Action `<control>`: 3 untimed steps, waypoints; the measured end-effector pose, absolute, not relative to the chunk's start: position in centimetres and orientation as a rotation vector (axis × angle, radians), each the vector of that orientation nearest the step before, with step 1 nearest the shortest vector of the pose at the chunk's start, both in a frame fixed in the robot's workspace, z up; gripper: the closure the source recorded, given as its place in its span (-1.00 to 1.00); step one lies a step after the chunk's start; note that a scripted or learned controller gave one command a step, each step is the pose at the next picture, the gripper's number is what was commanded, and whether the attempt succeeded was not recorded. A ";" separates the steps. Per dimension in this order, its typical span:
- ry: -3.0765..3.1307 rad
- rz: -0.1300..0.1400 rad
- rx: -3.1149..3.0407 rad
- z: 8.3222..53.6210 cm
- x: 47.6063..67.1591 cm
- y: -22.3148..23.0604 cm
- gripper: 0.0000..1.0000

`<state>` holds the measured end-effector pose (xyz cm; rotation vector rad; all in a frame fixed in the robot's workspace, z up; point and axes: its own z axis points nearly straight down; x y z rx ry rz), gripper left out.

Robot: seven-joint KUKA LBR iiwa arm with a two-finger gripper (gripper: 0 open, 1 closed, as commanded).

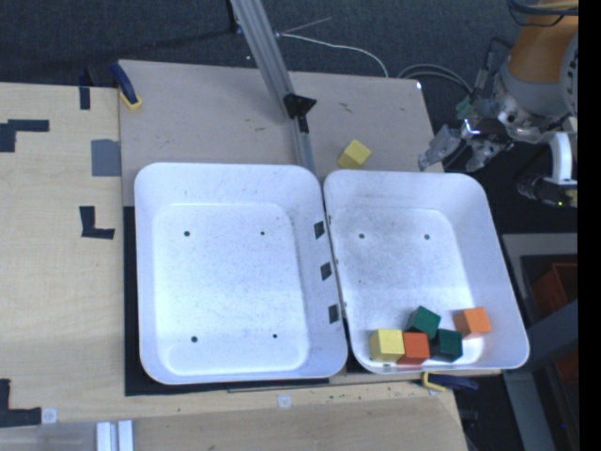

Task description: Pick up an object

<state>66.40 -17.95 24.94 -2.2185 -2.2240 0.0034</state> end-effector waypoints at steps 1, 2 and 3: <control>-2.214 0.011 -2.216 14.6 62.0 -19.2 -1.00; -2.230 -0.005 -2.219 17.7 67.3 -17.3 -1.00; -2.227 -0.004 -2.219 21.5 67.9 -15.4 -1.00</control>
